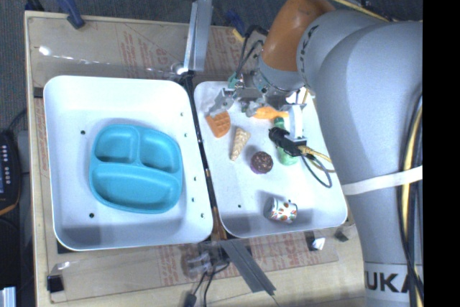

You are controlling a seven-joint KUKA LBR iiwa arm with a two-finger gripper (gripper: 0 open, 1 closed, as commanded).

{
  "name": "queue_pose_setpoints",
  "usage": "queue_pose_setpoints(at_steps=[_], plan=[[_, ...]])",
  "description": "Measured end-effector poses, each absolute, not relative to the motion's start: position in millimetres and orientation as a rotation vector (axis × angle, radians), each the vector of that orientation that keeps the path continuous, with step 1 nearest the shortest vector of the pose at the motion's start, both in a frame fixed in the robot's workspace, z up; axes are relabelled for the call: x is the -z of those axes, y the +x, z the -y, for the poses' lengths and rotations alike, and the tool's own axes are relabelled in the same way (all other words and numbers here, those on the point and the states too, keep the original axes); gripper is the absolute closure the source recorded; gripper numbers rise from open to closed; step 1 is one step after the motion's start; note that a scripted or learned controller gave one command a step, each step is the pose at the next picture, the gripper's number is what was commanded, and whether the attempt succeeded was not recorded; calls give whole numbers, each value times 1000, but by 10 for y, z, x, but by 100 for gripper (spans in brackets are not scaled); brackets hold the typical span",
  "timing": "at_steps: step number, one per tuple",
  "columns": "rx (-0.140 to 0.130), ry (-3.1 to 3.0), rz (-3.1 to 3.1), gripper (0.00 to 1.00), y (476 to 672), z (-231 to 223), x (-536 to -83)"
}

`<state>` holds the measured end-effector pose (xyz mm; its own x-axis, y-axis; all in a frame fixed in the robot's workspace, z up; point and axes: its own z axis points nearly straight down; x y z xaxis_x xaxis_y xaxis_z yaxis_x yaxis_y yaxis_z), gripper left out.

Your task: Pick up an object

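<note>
On wooden bench (pixel 108 47), two white bins (pixel 65 154), perhaps carpet.

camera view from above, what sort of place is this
Probably a robotics lab test bench: a grey arm with an orange band reaches over two shallow white bins, one holding a blue compartment tray, the other small toy foods.

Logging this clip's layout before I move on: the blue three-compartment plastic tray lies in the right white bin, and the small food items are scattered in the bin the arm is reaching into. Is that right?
Not quite. The camera view shows the blue three-compartment plastic tray lying in the left white bin, not the right. The rest holds: the small food items are scattered in the right white bin, where the arm reaches in.
</note>
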<state>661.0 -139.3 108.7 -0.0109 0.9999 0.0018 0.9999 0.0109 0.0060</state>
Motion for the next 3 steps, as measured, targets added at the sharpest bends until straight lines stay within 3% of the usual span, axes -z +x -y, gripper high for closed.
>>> queue_pose_setpoints(at_steps=[1, 2, 3], plan=[[4, 2215, -2232, 0, 5827, 1395, -913], [6, 2211, -2235, 100, 5831, 1398, -1010], [1, 2211, -2231, 100, 6329, 1721, -2652]])
